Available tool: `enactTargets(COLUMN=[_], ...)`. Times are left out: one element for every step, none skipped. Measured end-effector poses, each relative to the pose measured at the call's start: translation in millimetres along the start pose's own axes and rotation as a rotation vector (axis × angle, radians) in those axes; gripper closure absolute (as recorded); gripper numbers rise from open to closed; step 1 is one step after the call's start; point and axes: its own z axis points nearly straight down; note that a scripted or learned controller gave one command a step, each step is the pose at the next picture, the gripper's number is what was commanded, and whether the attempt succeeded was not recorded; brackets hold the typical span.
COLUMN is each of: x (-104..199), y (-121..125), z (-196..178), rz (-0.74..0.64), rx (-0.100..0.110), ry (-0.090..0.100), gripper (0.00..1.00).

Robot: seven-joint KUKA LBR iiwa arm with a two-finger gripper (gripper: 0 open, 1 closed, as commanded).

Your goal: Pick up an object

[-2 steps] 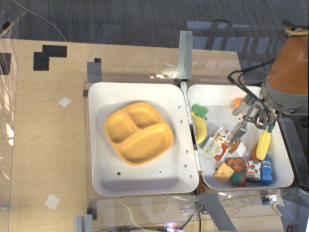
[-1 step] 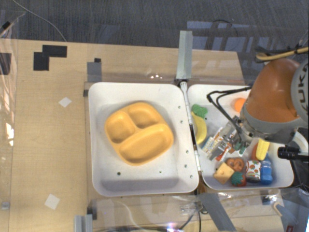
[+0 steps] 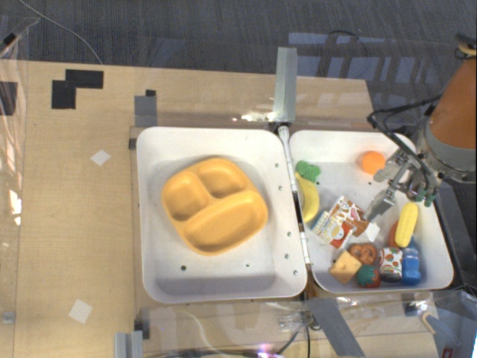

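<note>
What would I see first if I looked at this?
The big yellow plate with three sections, alone in the left bin. Then the pile of toy food in the right bin: a banana, an orange ball, a corn cob. The gripper hangs just above them.

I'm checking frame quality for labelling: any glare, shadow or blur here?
Camera view: glare streaks near the grey metal divider post; the yellow sectioned plastic plate casts a soft shadow in the left white bin; the two-finger gripper looks slightly blurred above the right white bin.
</note>
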Motion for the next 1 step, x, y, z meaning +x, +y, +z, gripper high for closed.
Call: enactTargets(x=[51.9], y=[9.0], z=[71.6], rz=[0.189], rx=[0.002], ry=[0.008], gripper=[0.00])
